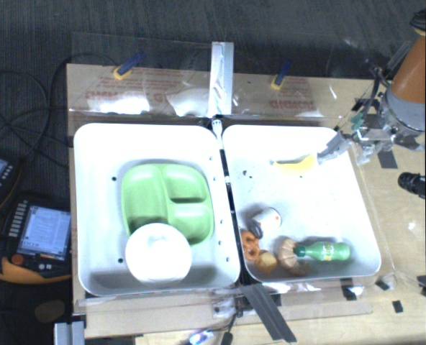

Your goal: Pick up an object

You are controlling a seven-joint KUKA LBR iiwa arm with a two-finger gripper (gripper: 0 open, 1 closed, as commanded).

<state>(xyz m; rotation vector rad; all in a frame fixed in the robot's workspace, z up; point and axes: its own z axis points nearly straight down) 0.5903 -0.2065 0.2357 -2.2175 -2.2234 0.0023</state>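
Note:
My gripper hangs over the upper right corner of the right bin, on the grey arm with its orange band. Its tip is right beside a small yellow object, at that object's right end. I cannot tell whether they touch. Lower in the same bin lie a white cup-like item, an orange ring-shaped piece, two brown lumps and a green bottle on its side.
The left bin holds a green divided plate with a round white bowl overlapping its lower edge. A metal divider stands behind the bins. Cables and handheld devices lie off the bench at left.

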